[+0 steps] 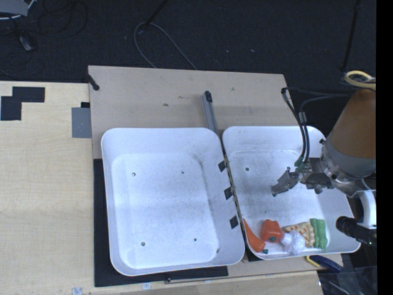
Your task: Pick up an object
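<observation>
My gripper (pixel 284 185) hangs over the middle of the right bin (pixel 258 146), its dark fingers pointing left, with nothing visible between them. Along that bin's near edge lie several small objects: an orange-red piece (pixel 271 230), a thin orange strip (pixel 252 237) against the left wall, a white crumpled item (pixel 293 243), a tan patterned item (pixel 301 231) and a green piece (pixel 319 233). The gripper sits above and apart from this cluster.
The left bin (pixel 116 158) lies beside the right one, split from it by a divider with black clips (pixel 228 192). A grey rod (pixel 210 110) lies on the bench behind the bins. A black cable (pixel 301 128) runs down to the wrist.
</observation>
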Controlling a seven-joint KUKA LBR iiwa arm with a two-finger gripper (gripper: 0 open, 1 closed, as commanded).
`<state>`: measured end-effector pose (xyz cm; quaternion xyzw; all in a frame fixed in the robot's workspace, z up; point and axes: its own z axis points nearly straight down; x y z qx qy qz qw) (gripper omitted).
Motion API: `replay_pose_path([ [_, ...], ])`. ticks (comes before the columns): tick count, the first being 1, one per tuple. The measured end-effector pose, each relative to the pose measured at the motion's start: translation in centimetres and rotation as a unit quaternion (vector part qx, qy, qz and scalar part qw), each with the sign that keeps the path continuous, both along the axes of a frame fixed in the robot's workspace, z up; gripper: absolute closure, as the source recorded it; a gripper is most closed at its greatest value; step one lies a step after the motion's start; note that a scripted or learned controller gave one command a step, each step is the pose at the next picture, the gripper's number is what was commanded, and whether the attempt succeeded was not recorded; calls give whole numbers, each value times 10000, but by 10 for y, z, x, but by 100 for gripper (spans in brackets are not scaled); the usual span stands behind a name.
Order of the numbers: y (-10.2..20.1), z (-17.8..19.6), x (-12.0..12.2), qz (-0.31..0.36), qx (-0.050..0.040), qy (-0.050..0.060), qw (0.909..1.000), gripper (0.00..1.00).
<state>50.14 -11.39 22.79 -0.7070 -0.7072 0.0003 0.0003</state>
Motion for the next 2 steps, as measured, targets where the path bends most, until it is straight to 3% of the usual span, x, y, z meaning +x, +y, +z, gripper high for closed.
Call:
replay_pose_path([
  [1, 30, -44, 44, 8, 4, 18, 10000, 0],
  [2, 75, -41, 77, 15, 3, -5, 10000, 0],
])
